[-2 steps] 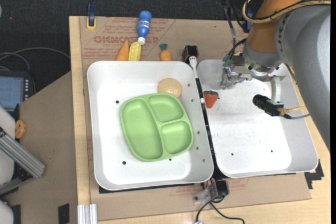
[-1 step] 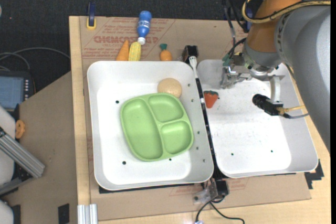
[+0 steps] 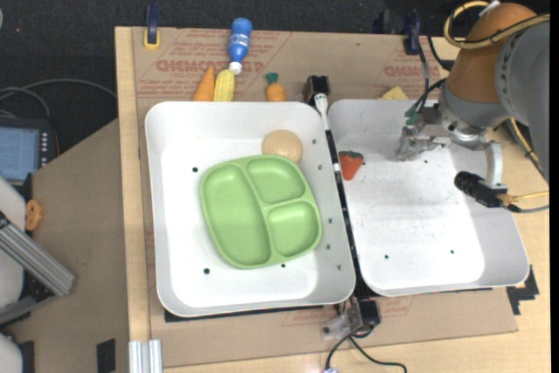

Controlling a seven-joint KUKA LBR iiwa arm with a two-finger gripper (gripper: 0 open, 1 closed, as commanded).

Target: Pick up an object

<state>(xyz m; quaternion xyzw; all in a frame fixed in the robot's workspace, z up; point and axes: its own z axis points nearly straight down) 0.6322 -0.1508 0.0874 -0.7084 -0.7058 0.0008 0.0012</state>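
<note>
Green three-compartment plate [image 3: 260, 211], beige ball [image 3: 282, 145] (round, smooth) touching its rim.

Red strawberry-like toy [image 3: 350, 164] with green top: lies in right bin [image 3: 437, 258], at its left wall, upper part. Tan round ball [image 3: 282, 145]: sits in left bin [image 3: 175, 214], touching the upper edge of green 3-compartment plate [image 3: 259, 210], which lies flat, tilted, mid-bin.

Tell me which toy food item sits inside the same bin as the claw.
The red strawberry-like piece, by the right bin's left wall. The beige round one lies in the left bin.
</note>
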